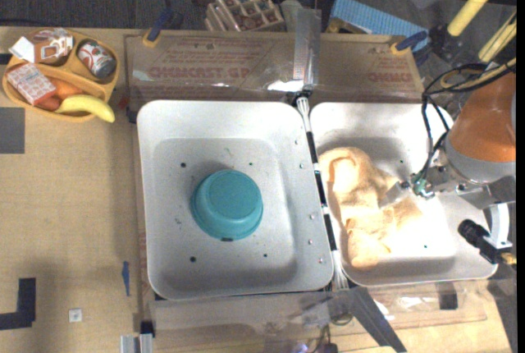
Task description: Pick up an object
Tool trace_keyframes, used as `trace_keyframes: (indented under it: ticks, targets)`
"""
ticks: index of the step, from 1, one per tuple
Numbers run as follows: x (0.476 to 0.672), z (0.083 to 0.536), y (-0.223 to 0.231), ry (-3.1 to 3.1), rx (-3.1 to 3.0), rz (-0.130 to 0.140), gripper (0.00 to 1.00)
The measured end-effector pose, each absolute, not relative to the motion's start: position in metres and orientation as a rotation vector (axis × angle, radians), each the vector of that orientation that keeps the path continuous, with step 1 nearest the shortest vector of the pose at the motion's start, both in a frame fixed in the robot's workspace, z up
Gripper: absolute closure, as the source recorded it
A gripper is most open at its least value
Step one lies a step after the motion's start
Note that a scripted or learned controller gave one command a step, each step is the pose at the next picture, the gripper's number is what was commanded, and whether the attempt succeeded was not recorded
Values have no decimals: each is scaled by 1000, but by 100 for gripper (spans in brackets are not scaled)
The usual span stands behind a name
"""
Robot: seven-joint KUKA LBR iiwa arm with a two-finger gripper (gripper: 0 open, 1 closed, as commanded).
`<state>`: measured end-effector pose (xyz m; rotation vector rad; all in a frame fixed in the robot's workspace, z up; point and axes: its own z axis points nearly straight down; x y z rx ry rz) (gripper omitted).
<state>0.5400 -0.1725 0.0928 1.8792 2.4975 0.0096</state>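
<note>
A teal bowl (228, 204) sits upside down in the middle of the left bin (164, 138). In the right bin (385, 126) lies a tan, soft, crumpled object (361, 204), stretching from the bin's left wall toward the front. The arm's orange band (488, 130) shows at the right edge. My gripper (402, 192) is low over the right bin, at the right edge of the tan object and seemingly touching it. Glare washes out that spot.
A yellow tray (57, 84) with a banana and small packages sits on the bench at the far left. Flat cardboard (213, 68) lies behind both bins. Black cables (435, 126) hang by the arm over the right bin's far right corner.
</note>
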Motion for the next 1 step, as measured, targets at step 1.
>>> trace_keyframes:
  ticks: [1]
  targets:
    - [541, 103, -173, 2493, 1881, 16, 100]
